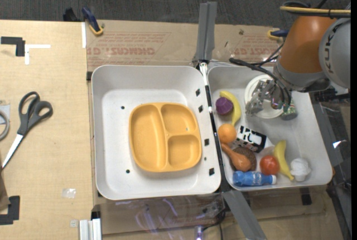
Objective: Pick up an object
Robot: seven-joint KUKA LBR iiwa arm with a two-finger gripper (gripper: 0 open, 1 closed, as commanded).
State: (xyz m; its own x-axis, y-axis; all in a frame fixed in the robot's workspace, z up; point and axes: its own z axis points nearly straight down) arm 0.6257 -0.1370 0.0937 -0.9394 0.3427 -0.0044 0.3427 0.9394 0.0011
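Note:
My gripper (260, 98) hangs low over the back of the right bin (315, 138), reaching in from the right under the orange wrist band. It is right above a white round dish (273, 109), and I see nothing held in it. In front of it the bin holds a purple fruit (224, 105), a banana (236, 108), an orange (227, 133), a black-and-white item (251, 137), a brown pear-like piece (241, 158), a red tomato (269, 164), a second banana (281, 156), a white ball (299, 168) and a blue bottle (254, 179).
The left bin (106, 121) holds a yellow divided tray (165, 137). Scissors (27, 117) lie on the wooden bench at the far left. A blue clamp (92, 20) sits at the cardboard's back edge. A grey bar (205, 32) runs back from between the bins.

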